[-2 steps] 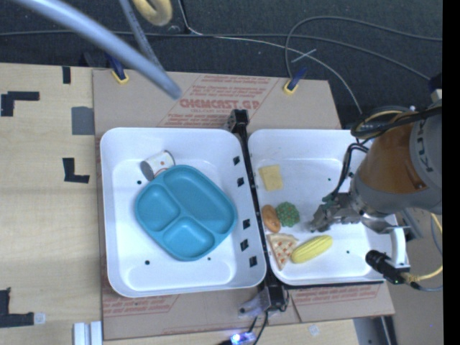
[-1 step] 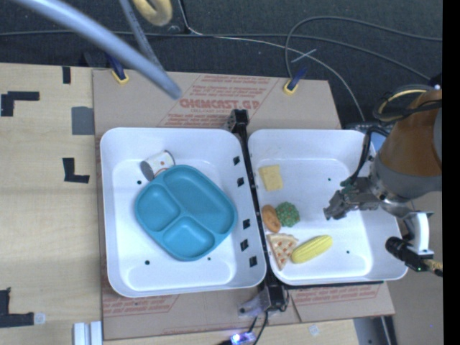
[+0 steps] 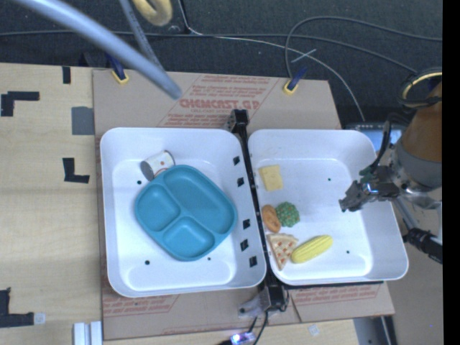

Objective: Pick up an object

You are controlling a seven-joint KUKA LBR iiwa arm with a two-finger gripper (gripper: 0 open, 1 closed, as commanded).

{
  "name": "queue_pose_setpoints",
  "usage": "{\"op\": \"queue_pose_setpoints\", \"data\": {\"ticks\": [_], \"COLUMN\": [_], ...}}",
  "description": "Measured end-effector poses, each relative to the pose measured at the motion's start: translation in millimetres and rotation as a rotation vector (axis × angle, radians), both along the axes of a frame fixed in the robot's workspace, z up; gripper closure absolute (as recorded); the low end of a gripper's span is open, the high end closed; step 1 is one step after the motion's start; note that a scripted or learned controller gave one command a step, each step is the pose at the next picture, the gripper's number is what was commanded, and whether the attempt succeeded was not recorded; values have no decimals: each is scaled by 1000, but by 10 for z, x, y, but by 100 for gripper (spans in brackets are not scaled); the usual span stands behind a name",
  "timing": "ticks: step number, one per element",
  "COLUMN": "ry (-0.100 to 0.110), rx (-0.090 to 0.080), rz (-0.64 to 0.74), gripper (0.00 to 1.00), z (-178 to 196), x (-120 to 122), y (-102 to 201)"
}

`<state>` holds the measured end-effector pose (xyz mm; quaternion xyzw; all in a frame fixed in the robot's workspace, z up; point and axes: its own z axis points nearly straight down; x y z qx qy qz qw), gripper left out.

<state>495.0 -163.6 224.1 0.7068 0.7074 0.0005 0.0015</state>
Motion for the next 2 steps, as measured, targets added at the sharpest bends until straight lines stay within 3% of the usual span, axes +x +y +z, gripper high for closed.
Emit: {"op": "queue_pose_setpoints", "data": {"ticks": [1, 2], "ry": [-1, 3], "rx": [0, 2], "rz": [0, 6], "gripper": [100, 100], "z": [473, 467], "x": [-71, 34], "y": [-36, 509]}}
